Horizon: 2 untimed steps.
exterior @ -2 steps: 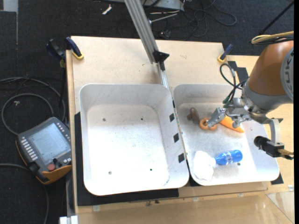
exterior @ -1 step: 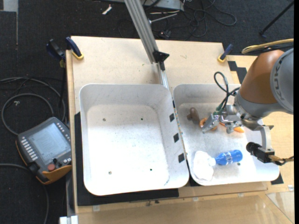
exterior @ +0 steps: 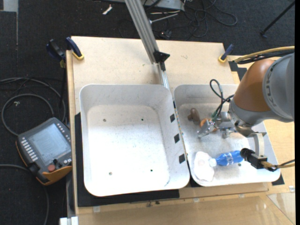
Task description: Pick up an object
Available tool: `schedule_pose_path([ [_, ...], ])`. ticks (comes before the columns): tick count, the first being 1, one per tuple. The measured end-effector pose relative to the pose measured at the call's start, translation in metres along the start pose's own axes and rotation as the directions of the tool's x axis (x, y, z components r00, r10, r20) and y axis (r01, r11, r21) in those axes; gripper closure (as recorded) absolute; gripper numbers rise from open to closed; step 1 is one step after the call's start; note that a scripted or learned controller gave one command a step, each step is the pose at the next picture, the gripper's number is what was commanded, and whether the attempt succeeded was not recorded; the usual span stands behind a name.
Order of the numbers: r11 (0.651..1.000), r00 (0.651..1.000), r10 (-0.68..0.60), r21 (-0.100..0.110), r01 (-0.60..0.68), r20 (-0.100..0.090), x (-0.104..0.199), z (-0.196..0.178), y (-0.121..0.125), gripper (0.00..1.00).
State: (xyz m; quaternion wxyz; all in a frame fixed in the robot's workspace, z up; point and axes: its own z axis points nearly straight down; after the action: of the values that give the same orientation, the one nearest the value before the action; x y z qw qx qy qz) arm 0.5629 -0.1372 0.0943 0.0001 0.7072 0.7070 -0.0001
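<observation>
The bottle (exterior: 228, 158), clear with a blue label, lies on its side near the front of the right bin (exterior: 185, 95), its neck toward a white crumpled piece (exterior: 203, 167) that it touches or nearly touches. A small brown thing (exterior: 193, 114) sits farther back in the same bin. The gripper (exterior: 212, 127) hangs low between these, above the bin floor; whether its jaws are parted or closed cannot be told. The left bin (exterior: 89, 93) sits beside it on the table (exterior: 117, 55).
</observation>
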Motion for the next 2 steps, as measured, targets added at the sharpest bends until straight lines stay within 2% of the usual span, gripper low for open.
schedule_pose_path([
  [1,1.000,1.000,0.000,-0.002,0.000,0.000,0.000,-0.011,0.001,1.00],
  [2,1.000,1.000,-0.003,-0.005,0.003,0.001,0.007,-0.058,0.008,1.00],
])
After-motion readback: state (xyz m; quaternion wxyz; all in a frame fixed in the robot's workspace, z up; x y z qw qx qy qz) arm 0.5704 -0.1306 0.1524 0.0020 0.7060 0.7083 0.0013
